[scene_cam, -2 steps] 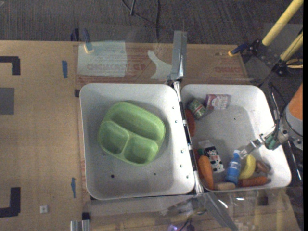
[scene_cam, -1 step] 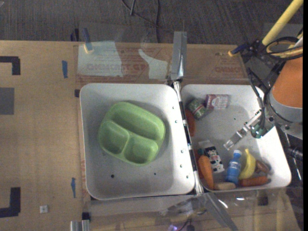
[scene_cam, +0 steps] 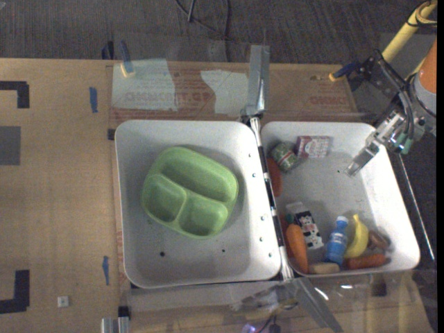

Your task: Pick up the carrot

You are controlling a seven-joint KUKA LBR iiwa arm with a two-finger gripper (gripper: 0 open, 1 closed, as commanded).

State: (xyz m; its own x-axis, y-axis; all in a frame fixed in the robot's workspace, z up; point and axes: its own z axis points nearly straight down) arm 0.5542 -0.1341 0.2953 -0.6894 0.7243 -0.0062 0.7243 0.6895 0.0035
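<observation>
Orange carrot (scene_cam: pixel 296 248) lies lengthwise along the left wall of the right bin (scene_cam: pixel 388 186), near its front corner, just beside a small printed carton (scene_cam: pixel 308 227). The hand (scene_cam: pixel 363 157) hangs over that bin's back-right part, well apart from the carrot — holding nothing; whether it is parted I cannot tell. Probably poised before a reach. Also in this bin: blue bottle (scene_cam: pixel 337 239), banana (scene_cam: pixel 359 235), green can (scene_cam: pixel 284 156), red box (scene_cam: pixel 313 146). Left bin (scene_cam: pixel 139 255) holds a green divided tray (scene_cam: pixel 190 191), set askew.
</observation>
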